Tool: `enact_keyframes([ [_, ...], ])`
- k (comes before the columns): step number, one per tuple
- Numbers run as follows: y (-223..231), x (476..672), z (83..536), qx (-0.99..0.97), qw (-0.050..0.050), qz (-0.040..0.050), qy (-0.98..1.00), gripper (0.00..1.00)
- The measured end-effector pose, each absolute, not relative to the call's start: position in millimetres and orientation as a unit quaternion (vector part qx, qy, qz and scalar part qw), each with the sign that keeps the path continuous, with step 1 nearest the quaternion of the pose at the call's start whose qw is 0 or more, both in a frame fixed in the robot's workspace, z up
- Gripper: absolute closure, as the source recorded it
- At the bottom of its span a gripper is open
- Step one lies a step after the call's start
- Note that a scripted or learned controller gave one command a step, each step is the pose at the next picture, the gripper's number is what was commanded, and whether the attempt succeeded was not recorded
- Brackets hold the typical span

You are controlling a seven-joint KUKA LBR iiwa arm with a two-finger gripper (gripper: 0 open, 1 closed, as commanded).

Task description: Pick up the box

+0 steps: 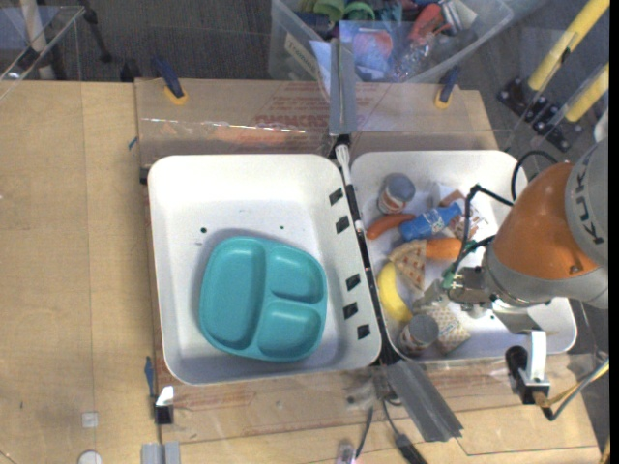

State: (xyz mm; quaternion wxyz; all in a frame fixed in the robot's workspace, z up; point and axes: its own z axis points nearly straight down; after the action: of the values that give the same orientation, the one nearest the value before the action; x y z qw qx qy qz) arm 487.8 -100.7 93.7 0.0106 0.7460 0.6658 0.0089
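The small blue box (pixel 428 224), probably cardboard, lies mid right white bin (pixel 503 162), touching an orange toy carrot (pixel 443 248). The tool (pixel 462 283) hovers nearer the bin's front edge, and I cannot tell its grip state. With this crowding it could seize the carrot instead.

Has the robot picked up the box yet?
Not yet, it seems. The arm is down over the right bin, above the jumble with the banana and carrot. No box is seen lifted. The teal tray lies in the left bin. Grabbing and lifting are left.
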Motion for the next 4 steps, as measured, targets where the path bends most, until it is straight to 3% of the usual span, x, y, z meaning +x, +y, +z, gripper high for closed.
enact_keyframes([
  [1, -100.6, 489.4, 105.4, 0.746, 0.012, 0.0109, 0.665, 1.00],
  [2, -100.8, 488.9, 104.6, 0.746, 0.012, 0.0102, 0.665, 0.00],
  [3, -95.0, 487.6, 93.5, 0.737, 0.010, 0.0088, 0.675, 0.00],
  [4, -100.0, 554.0, 93.0, 0.742, 0.007, 0.0054, 0.670, 0.00],
])
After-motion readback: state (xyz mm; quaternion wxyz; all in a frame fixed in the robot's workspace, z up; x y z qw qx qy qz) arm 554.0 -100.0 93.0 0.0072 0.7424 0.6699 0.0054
